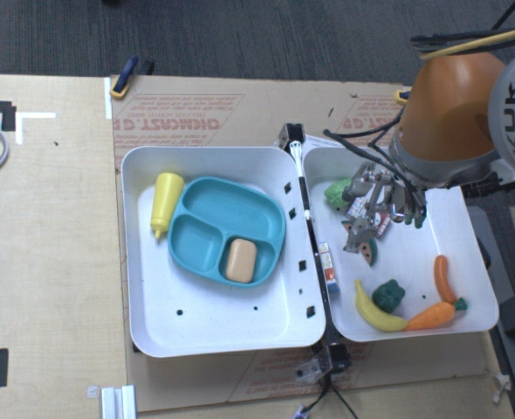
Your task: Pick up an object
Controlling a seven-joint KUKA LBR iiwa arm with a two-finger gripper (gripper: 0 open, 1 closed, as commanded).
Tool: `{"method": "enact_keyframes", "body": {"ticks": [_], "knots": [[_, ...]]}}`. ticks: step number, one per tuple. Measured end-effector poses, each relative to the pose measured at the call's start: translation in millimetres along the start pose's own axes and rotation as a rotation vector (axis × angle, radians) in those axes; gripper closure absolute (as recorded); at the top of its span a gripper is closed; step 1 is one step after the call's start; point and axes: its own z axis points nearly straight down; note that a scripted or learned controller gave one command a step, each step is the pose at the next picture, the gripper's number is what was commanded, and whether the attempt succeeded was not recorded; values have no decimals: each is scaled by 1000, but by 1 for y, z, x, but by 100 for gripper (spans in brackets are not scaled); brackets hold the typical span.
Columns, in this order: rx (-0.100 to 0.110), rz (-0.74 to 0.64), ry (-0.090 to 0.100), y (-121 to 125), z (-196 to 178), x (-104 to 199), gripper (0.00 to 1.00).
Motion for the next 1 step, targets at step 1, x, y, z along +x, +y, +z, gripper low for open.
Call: {"method": "enact_keyframes", "body": {"ticks": [1], "knots": [[0,-3,-15,-28,80,-62,0]]}}
